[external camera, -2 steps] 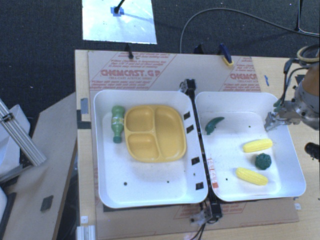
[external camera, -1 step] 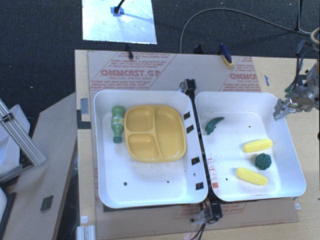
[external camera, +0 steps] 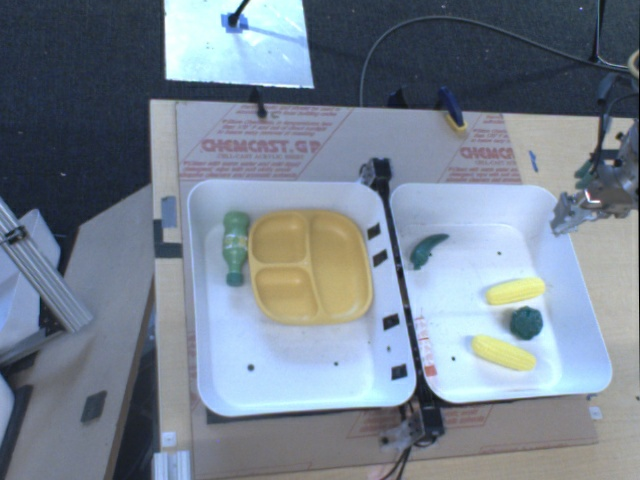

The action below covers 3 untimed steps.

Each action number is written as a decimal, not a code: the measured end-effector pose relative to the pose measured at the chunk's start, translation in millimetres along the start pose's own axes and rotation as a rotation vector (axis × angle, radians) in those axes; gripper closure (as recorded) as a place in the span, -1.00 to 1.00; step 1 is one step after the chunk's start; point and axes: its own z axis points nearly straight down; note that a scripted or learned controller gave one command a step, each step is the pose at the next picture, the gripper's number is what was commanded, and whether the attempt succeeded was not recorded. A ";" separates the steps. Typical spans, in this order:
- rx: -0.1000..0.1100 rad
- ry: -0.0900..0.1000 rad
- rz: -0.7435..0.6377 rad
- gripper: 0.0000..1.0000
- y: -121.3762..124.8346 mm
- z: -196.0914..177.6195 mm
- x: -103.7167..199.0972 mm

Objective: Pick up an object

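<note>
Risk: your gripper hangs over the right bin's far right corner, away from every object; a straight descent likely meets the rim.
Fingers: you cannot tell their state.
Right bin: two corn cobs and broccoli near the right wall, green pepper near the left wall.
Left bin: yellow tray, green bottle along the tray's left edge.

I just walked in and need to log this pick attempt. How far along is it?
Nothing looks done yet. The gripper sits at the right bin's far right rim, with nothing visibly between its fingers. The two corn cobs, broccoli and green pepper all lie on the bin floor. Reaching over, grasping and lifting one remain.
</note>
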 end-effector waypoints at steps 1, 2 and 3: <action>0.003 0.003 -0.005 1.00 8.5 17.3 54.1; 0.002 0.003 -0.005 1.00 19.6 14.6 103.5; 0.003 0.003 -0.005 1.00 28.2 31.5 154.6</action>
